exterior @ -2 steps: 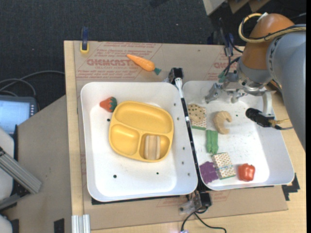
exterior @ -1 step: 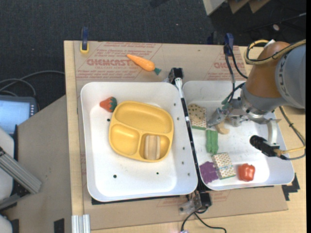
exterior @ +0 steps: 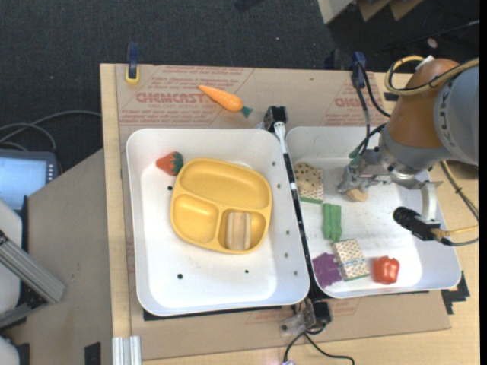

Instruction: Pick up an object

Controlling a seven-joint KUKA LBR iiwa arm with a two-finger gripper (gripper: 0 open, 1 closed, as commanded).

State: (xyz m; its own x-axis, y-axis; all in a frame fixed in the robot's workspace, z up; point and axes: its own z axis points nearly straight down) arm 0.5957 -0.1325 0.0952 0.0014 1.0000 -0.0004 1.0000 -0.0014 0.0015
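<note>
Low in the right bin (exterior: 434,280), the gripper (exterior: 356,182) sits over a small tan object (exterior: 355,195), most of which is hidden beneath it; whether anything is held cannot be told. Part of the arm (exterior: 426,116) is cut off at the edge. Below lie a spotted cracker (exterior: 308,178), green block (exterior: 332,221), purple piece (exterior: 326,268), patterned square (exterior: 351,258) and red pepper (exterior: 386,269). A yellow tray (exterior: 199,181) fills the left bin (exterior: 152,265).
</note>
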